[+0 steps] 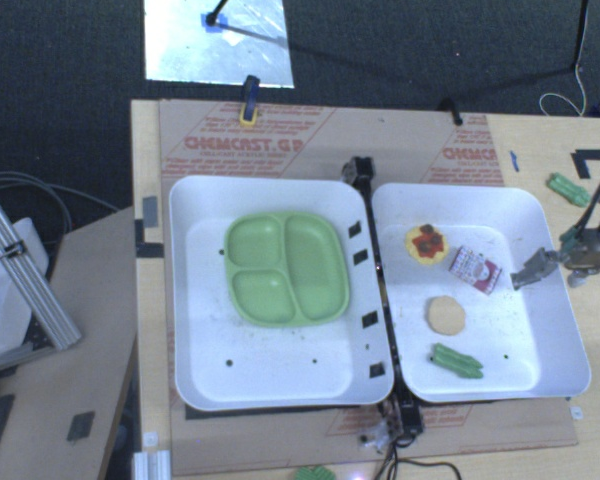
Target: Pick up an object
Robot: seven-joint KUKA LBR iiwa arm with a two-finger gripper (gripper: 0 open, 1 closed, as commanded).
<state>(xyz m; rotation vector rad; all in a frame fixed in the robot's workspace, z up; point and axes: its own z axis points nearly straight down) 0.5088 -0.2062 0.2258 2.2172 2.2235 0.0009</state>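
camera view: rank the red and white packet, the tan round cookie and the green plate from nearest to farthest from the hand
From the hand at the right bin's right edge:
1. red and white packet, just to its left.
2. tan round cookie, lower left, mid-bin.
3. green plate, in the left bin.

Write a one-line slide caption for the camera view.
Pincer at the right bin's far edge near a red-white packet; left bin holds a green divided plate.

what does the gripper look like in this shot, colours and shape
The gripper shows at the right bin's right edge as a grey metal assembly, with a slim, pale grey finger jutting left over the rim. Its body is boxy, blurred and partly cropped.
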